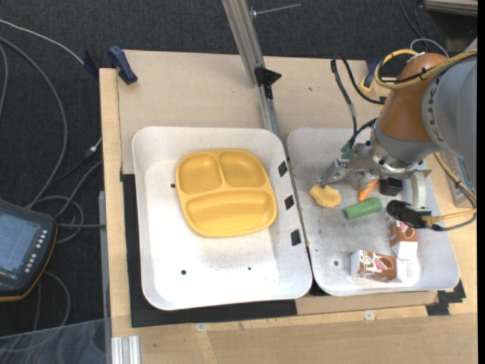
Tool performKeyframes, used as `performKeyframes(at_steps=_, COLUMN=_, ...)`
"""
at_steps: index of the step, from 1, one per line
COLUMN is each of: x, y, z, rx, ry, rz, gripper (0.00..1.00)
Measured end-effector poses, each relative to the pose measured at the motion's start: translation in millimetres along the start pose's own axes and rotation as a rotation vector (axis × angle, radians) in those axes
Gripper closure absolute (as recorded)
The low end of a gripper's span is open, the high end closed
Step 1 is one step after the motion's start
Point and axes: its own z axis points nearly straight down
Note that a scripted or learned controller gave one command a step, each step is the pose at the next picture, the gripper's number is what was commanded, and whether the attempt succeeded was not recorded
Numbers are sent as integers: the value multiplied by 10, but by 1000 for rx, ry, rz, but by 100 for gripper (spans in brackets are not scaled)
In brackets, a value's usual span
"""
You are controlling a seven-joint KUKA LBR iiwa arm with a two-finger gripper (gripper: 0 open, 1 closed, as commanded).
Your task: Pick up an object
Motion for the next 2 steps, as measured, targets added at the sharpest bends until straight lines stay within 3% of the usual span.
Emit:
performKeyframes(at_steps=1, x=7, y=14, z=-122, rx=-4, ry=0, rz=-1, gripper=100)
performKeyframes(at_steps=2, x=66, y=46, z=-760, rx=0, ry=-2, rz=-3, gripper=100)
